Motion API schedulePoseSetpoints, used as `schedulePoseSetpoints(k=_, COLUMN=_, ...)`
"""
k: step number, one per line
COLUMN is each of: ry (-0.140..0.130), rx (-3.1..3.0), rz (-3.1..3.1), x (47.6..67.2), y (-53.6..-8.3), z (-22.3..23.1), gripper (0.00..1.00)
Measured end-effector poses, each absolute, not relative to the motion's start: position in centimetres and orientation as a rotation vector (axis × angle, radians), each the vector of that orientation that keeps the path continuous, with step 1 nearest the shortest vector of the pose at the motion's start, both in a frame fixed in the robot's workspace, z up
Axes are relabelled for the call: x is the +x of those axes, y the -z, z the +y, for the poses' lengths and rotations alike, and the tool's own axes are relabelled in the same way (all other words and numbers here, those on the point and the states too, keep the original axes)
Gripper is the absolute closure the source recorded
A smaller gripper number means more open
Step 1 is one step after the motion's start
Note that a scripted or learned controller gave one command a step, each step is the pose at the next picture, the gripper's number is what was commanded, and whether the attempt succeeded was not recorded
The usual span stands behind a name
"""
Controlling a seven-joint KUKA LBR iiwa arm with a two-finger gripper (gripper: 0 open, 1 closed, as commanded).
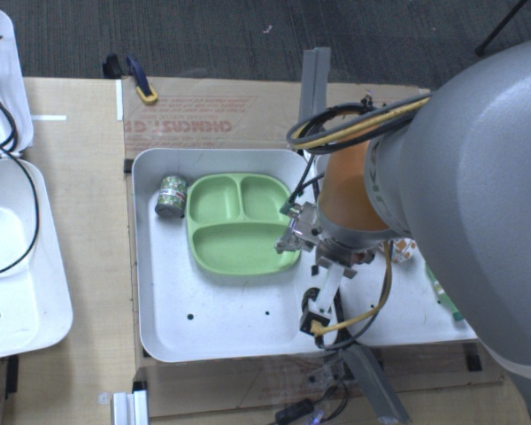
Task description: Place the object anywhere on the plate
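A green divided plate (239, 224) lies in the upper middle of the white bin (159, 326). Just left of the plate's top corner stands a small can with a green patterned label (170, 196). My gripper (292, 228) hangs over the plate's right rim, under the orange-banded wrist. The arm hides what is below and to the right of it. I see nothing clearly held at the gripper.
A small orange and white item (404, 251) and a green item (443, 296) peek out at the arm's right side. The second white bin (35, 308) at far left has a black cable (18, 237) lying in it. A blue and yellow clamp (140, 80) lies on the bench beyond the bins.
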State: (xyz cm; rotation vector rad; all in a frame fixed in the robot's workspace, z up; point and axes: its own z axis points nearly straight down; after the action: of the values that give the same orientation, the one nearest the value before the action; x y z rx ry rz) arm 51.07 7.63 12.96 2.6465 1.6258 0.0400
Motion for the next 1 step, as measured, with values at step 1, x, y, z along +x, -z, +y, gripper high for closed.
schedulePoseSetpoints(k=1, ry=-0.008, rx=2.655, rz=1.588, x=50.82, y=-13.75, z=5.89, gripper=1.0)
